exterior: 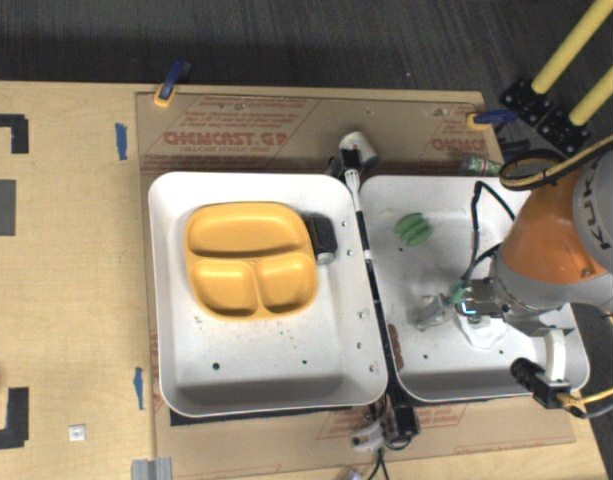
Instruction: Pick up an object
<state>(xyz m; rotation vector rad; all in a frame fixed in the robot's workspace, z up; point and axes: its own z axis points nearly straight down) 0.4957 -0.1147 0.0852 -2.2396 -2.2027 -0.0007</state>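
Low in rt bin [546, 368], gripper [433, 311] near green item [413, 229]; grip state unclear.

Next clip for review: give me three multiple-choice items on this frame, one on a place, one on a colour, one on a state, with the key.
1. Where does the yellow tray lie?
A. left bin
B. right bin
C. on the cardboard outside the bins

2. What colour is the small ridged thing in the right bin?
A. red
B. green
C. blue

3. Where is the tool?
A. over the left bin
B. low in the right bin
C. outside both bins

Key: 1 A, the tray lies in the left bin. 2 B, it is green against the white floor. 3 B, the tool is down in the right bin, below and apart from the green thing.
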